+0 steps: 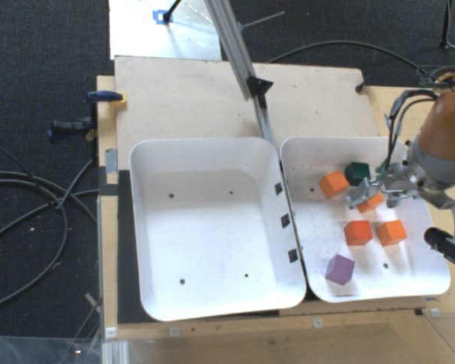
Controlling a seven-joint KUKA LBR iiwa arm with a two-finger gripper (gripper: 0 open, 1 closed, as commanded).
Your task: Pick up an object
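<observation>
The right white bin (318,154) holds several small blocks. My gripper (369,194) hangs low over its middle, reaching in from the right. An orange block (372,202) shows partly from under the gripper, touching or just below it. Left of the gripper lies an orange cube (334,183), with a dark green block (357,173) right behind it. In front of the gripper sit two more orange cubes (358,233) (391,232). A purple cube (340,268) rests near the bin's front wall.
The left white bin (148,165) stands beside the right one, sharing a ridge with black tabs (286,220). A slanted metal pole (235,44) crosses behind the bins. The arm's orange band (447,131) and cables overhang the right bin's far right.
</observation>
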